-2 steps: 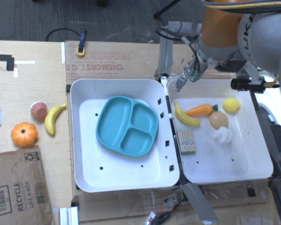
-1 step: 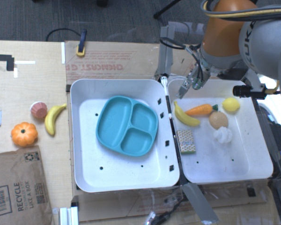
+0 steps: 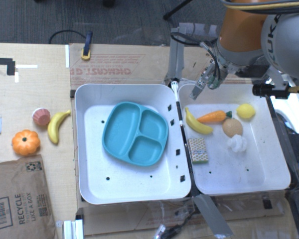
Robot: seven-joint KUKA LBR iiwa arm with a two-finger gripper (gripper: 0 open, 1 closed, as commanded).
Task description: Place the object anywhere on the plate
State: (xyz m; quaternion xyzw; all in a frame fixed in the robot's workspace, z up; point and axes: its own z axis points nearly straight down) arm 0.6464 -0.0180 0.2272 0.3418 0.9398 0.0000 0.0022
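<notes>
**Claw held above right bin, nothing gripped**

Claw (image 3: 203,85) is seen hanging over the far left corner of the right bin (image 3: 279,180), tilted, its thin fingers (image 3: 196,91) close together with only a slight gap; nothing is seen between them. It is carried by the grey arm (image 3: 284,29) with its orange band (image 3: 246,19), entering from the right.

Left bin (image 3: 89,183) is occupied by a blue three-compartment plate (image 3: 135,133), lying roughly centred, with nothing resting on it.

In the right bin, a banana (image 3: 197,124) is found near the left wall, touched at its upper end by a carrot (image 3: 212,116). Below the banana a patterned sponge (image 3: 198,150) is laid. A brownish round item (image 3: 232,128) sits just right of the carrot, a white crumpled piece (image 3: 236,143) just below it, and a lemon (image 3: 245,111) further back.

On the bench (image 3: 30,83) left of the bins, a small pumpkin (image 3: 26,142), a second banana (image 3: 57,126) and a pink cupcake-like item (image 3: 41,116) are placed, well apart from the plate.
</notes>
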